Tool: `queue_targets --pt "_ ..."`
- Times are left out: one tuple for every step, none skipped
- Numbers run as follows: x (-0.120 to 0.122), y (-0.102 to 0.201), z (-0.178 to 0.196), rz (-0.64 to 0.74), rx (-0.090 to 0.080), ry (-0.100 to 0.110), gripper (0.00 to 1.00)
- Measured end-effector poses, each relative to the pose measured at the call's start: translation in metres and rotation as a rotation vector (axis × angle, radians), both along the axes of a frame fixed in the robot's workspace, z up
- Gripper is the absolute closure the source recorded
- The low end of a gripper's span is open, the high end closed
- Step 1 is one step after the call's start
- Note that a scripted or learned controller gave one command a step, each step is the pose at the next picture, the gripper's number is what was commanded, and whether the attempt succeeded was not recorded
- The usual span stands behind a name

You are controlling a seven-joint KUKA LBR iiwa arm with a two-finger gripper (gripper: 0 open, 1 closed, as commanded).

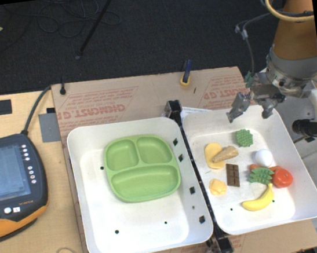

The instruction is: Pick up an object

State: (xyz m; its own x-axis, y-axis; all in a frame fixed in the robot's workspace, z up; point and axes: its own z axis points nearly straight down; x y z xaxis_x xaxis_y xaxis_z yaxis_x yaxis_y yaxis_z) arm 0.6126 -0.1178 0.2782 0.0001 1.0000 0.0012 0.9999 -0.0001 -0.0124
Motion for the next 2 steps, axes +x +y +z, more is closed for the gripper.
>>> queue_targets --pt "0.002 0.000 0.006 0.001 -0.002 -0.012 0.00" --pt "-0.002 -0.001 -0.058 0.001 0.000 -0.003 0.00"
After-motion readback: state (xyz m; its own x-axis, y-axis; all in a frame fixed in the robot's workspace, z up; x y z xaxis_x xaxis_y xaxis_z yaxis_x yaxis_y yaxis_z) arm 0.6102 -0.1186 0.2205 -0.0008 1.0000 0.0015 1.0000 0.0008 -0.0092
